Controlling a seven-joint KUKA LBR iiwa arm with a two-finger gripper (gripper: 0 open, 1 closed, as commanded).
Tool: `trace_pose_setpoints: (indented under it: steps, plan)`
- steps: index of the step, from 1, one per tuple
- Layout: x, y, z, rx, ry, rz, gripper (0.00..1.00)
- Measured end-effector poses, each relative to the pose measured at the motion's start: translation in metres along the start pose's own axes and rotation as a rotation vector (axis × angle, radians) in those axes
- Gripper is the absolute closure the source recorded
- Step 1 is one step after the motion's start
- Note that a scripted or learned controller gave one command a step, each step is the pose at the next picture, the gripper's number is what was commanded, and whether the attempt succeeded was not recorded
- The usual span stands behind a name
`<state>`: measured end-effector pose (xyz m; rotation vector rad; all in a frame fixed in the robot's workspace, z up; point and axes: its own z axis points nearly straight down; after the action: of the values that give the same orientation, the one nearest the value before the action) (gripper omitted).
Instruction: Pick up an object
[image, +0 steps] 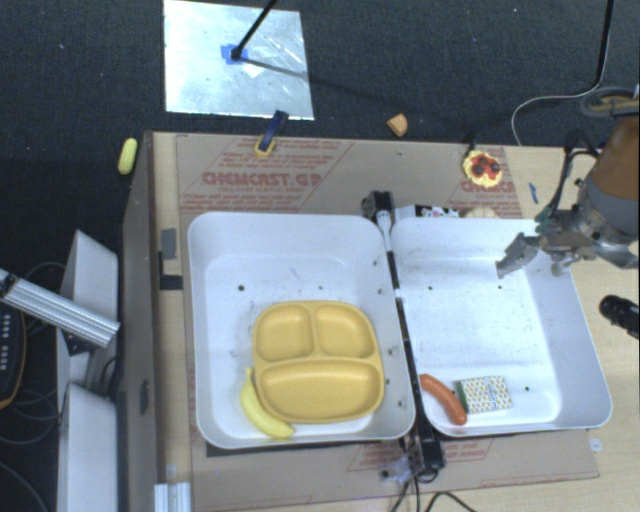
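Note:
The right bin (575, 350) holds an orange sausage (443, 398) and a small patterned box (484, 393), side by side near its front edge. In the left bin (215, 300), a yellow divided plate (318, 360) lies with a banana (262, 408) against its front left edge. My gripper (514, 257) hangs over the back right part of the right bin. It is well behind the sausage and the box, and nothing shows in it.
On the cardboard behind the bins lies a small toy pizza (483, 167). A blue and yellow tool (270, 133) sits at the bench's far edge. The divider (397, 300) runs between the bins. The middle of the right bin is bare white floor.

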<state>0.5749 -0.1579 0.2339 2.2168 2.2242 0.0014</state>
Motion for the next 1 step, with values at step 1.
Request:
trace_pose_setpoints:
  steps: [1]
  plan:
    - [0.0241, -0.0005, 0.1299, 0.003, 0.001, 0.000, 0.00]
